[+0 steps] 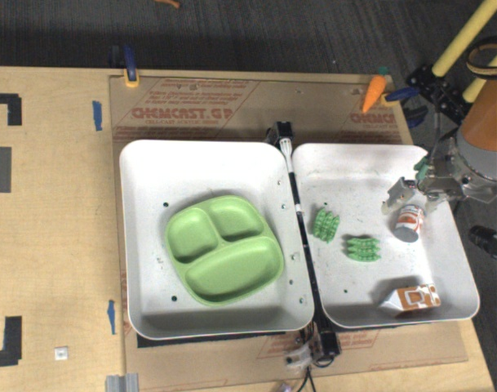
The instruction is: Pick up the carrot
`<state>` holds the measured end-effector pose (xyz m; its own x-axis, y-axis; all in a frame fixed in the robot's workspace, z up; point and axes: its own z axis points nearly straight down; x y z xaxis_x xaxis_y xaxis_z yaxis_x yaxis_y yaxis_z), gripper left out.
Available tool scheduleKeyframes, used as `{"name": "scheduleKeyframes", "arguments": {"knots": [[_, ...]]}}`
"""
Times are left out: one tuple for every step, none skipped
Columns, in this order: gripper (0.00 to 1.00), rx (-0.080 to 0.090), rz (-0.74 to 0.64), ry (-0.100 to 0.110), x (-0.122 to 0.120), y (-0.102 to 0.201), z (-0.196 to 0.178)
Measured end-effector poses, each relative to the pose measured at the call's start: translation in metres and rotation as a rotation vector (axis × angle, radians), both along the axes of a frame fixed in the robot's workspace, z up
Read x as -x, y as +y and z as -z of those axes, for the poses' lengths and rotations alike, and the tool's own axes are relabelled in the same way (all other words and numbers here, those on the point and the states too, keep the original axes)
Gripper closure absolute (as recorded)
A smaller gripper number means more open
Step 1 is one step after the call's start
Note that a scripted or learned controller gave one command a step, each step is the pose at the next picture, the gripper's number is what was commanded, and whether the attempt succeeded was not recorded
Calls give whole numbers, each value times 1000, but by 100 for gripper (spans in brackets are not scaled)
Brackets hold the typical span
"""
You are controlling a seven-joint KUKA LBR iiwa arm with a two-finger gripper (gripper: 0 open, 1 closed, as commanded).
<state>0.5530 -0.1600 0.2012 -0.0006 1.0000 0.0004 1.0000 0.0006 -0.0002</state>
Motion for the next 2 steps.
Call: {"name": "scheduleKeyframes", "arguments": {"knots": [[0,-1,-71,1,52,23,51],[0,-1,-257,1,74,-27,86]]}}
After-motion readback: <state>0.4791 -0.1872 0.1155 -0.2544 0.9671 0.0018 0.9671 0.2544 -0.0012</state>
